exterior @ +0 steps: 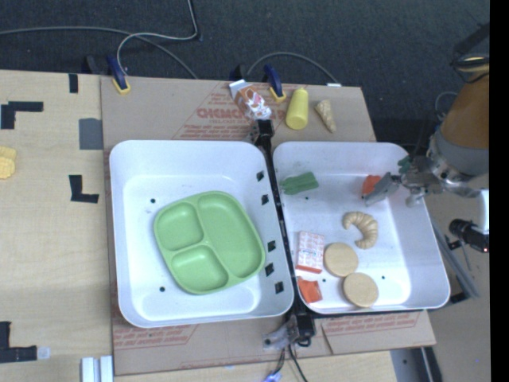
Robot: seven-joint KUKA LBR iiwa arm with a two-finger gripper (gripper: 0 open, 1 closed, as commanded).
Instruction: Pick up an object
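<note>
My gripper (pixel 397 194) hangs low over the right bin's (pixel 421 237) far right part, open, with its fingers spread apart. A small red-orange piece (pixel 371 184) lies just left of the left finger (pixel 381 191), outside the gap between the fingers. Nothing sits between them. In the same bin lie a green piece (pixel 299 184), a croissant (pixel 362 228), two round biscuits (pixel 340 259) (pixel 360 288), a white and red packet (pixel 310 251) and an orange piece (pixel 310 291).
The left bin (pixel 131 213) holds a green divided plate (pixel 208 241). Behind the bins, on the cardboard, stand a yellow bottle (pixel 297 108), a beige cone (pixel 326 115) and a small carton (pixel 250 100). The arm's grey and orange body (pixel 465 130) rises at the right.
</note>
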